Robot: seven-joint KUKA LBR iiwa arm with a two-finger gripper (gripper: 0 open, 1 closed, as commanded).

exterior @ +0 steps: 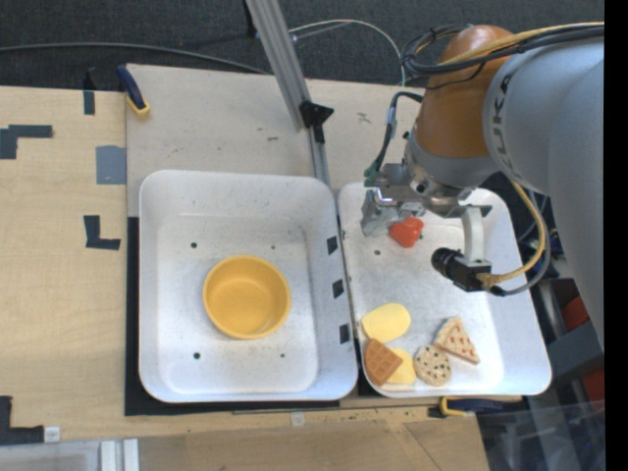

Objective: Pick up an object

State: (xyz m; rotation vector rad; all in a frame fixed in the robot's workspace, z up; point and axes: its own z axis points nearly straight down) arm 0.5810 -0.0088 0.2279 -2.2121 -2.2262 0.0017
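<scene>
My gripper [377,218] hangs over the far left corner of the right bin [518,292]. A small red object [405,231] lies right beside it, touching or nearly touching its right side; I cannot see whether it is held. Toy food sits at the near end of the same bin: a pale yellow oval piece [386,321], a brown waffle [382,361], a round cookie [432,364] and a pizza slice [457,341]. The grey arm with its orange band [461,86] hides the bin's far right corner.
A yellow bowl [246,296] stands upright in the middle of the left bin [157,204]. A slanted metal post [285,57] rises behind the bins near their shared wall. A black fitting with cables [461,268] hangs from the arm over the right bin.
</scene>
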